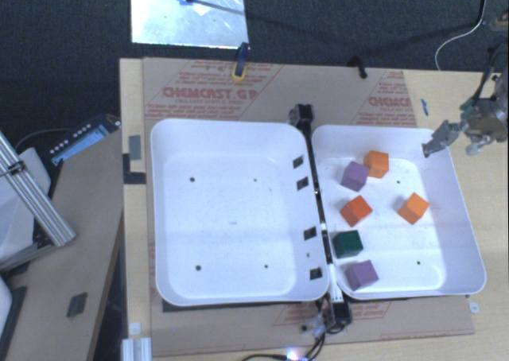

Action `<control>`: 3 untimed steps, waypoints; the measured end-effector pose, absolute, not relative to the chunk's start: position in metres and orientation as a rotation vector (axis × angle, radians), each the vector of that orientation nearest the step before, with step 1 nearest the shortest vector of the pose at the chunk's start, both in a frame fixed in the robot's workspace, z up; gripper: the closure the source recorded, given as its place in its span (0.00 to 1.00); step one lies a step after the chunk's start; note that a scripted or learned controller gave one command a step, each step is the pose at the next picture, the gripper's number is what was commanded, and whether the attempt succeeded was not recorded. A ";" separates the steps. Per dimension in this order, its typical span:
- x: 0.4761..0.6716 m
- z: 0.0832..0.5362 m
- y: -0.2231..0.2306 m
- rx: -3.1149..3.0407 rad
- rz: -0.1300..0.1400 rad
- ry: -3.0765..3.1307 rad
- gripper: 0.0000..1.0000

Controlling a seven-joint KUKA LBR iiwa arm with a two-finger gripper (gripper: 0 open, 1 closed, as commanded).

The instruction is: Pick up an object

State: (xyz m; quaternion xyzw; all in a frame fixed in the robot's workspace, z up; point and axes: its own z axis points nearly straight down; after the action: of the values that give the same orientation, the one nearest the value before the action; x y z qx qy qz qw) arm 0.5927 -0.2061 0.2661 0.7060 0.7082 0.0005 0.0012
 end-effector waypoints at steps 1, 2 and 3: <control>0.594 0.278 -0.206 2.209 0.005 2.225 1.00; 0.673 0.332 -0.152 2.200 0.014 2.228 1.00; 0.588 0.211 -0.134 2.230 -0.011 2.231 1.00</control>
State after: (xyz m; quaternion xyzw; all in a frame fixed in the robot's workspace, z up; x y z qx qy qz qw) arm 0.5884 -0.1341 0.2112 0.7069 0.7072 -0.0034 -0.0064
